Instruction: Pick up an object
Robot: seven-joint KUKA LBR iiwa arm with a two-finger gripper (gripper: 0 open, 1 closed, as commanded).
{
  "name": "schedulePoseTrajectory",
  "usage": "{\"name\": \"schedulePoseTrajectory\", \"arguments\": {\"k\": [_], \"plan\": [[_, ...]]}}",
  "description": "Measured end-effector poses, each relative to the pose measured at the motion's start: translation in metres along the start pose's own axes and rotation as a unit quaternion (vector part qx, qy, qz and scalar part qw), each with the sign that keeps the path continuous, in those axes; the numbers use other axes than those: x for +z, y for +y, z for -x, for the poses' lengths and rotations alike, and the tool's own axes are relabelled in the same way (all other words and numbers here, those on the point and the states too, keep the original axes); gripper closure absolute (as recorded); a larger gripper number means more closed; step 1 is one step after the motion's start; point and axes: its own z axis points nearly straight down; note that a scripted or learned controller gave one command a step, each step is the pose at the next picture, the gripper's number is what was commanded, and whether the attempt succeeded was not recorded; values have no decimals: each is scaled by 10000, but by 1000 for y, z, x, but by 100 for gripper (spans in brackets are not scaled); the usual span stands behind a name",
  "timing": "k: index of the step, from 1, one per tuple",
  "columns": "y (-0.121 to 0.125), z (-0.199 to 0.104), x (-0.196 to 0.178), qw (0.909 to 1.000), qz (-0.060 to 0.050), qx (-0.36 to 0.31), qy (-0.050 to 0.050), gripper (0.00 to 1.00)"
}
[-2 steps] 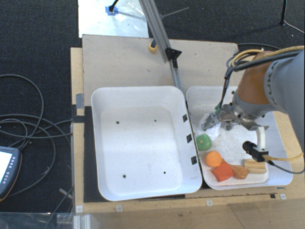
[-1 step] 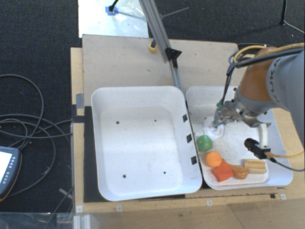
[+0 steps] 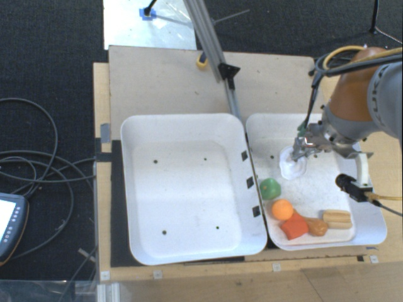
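Where the gripper reaches down into the right bin, a small clear cup lies just under its tip, at the middle of that bin; whether the two touch cannot be told, nor how wide the gripper stands. Nearer the front of this bin sits a cluster of play food: a green ball against the left wall, an orange ball just below it, a red block touching the orange ball's lower side, a small brown piece beside the block, and a tan bun to the right of that. A black fitting on the arm hangs over the bin's right part. The left bin lies alongside, its right rim meeting the right bin's left rim, with black clips along the join. Both bins rest on the counter. A grey pole slants across the counter's far side. Off the counter's left, cables coil on dark carpet beside a handheld screen.
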Motion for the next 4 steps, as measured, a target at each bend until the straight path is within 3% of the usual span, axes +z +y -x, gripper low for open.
{"name": "schedulePoseTrajectory", "arguments": {"k": [2,4], "plan": [[1,-6,-123,10000,18,-30,-4,100],[-24,-106,-90,10000,-28,-52,15,100]]}}
